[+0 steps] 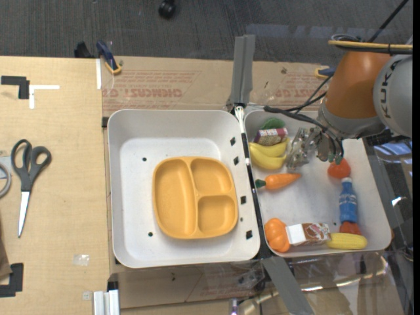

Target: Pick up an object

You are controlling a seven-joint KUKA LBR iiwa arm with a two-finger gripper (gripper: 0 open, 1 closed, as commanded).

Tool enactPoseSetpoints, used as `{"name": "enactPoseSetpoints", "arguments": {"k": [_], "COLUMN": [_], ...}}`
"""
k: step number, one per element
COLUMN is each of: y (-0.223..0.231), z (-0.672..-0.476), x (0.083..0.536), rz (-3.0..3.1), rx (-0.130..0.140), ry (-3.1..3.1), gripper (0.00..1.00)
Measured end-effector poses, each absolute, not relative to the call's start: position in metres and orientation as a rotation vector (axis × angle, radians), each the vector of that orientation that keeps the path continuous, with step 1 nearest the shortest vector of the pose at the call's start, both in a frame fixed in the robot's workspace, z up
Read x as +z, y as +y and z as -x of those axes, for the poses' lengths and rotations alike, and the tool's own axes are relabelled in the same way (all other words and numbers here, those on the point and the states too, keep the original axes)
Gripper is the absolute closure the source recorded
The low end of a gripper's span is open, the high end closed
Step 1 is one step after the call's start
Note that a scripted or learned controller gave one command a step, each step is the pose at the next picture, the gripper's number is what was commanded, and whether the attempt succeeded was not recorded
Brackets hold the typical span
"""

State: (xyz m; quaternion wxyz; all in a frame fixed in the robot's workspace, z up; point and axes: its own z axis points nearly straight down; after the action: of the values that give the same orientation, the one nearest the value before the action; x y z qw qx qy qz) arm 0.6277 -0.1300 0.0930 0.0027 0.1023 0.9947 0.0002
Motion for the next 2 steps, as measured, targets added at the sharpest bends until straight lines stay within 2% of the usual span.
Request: {"name": "enactPoseSetpoints", "arguments": {"k": [1,2], "y": [-0.194,-0.155], "z": [-0.586,-0.661], "x": [0.112,0.095], "rz": [0.095,-0.168], "rx": [-0.001,0.0], "ry": [3.137,3.131], "gripper": [1.0,1.0]}}
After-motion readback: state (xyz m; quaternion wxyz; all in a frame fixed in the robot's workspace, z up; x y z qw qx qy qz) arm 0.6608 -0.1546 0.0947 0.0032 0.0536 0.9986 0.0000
